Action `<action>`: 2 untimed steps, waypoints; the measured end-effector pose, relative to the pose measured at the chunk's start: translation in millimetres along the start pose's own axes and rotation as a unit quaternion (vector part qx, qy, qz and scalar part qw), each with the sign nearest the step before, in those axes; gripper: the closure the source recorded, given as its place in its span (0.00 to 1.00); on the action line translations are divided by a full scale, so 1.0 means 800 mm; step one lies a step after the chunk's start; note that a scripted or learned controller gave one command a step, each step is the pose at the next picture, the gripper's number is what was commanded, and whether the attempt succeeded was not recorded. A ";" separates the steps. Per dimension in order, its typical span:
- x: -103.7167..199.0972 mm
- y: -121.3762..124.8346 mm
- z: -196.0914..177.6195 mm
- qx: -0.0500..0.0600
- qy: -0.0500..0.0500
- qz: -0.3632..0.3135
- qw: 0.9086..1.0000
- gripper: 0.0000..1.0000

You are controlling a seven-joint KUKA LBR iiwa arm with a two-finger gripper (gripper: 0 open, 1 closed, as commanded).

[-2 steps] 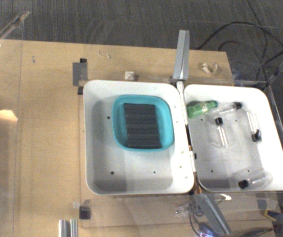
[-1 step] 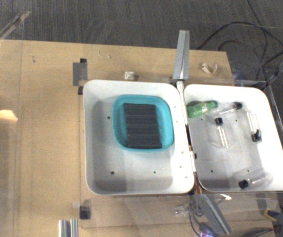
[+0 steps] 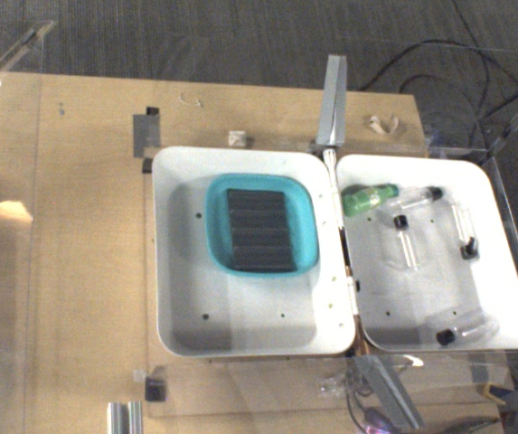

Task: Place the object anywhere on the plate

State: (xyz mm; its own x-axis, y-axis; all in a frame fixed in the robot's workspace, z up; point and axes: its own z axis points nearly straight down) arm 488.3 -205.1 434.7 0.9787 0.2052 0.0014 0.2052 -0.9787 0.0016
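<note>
dark object [image 3: 259, 231] on teal plate [image 3: 306, 233]; clear tubes [image 3: 407, 242] right bin, faint.

plate [image 3: 217, 229] unobstructed; tubes [image 3: 405, 233] clutter right bin [image 3: 503, 269]

Two shallow white bins are sitting side by side on a wooden bench [image 3: 60, 269], the left bin [image 3: 173, 333] and the right bin [image 3: 503, 328] touching along a central seam. A grey metal post [image 3: 333, 102] is standing behind that seam, and black cables [image 3: 439, 57] are trailing over the dark carpet [image 3: 195, 16] beyond the bench.
</note>
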 end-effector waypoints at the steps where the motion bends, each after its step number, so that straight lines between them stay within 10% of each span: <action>1: 0.000 0.000 0.000 0.000 0.000 -0.001 1.000 0.00; 2: 0.000 0.000 0.000 0.000 0.000 -0.001 1.000 0.00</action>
